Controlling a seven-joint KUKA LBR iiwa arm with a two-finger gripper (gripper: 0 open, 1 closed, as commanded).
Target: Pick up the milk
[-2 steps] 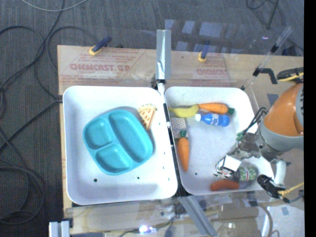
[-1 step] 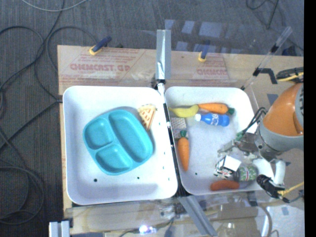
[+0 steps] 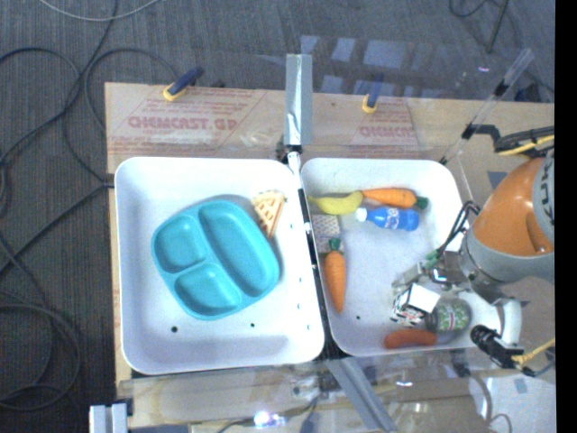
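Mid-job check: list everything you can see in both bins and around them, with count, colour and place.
Bins: 2, white, side by side on the bench.
Divided plate: 1, teal, left bin.
Pizza slice toy: 1, tan, left bin, at the plate's upper right edge.
Banana: 1, yellow, right bin, top.
Carrots: 2, orange; one top, one by the left wall.
Bottle: 1, blue with white cap, below the top carrot.
Sausage: 1, red-orange, right bin, bottom.
Clamps: 2, yellow and blue, bench's far edge.
Gripper: 1, right bin, lower right.
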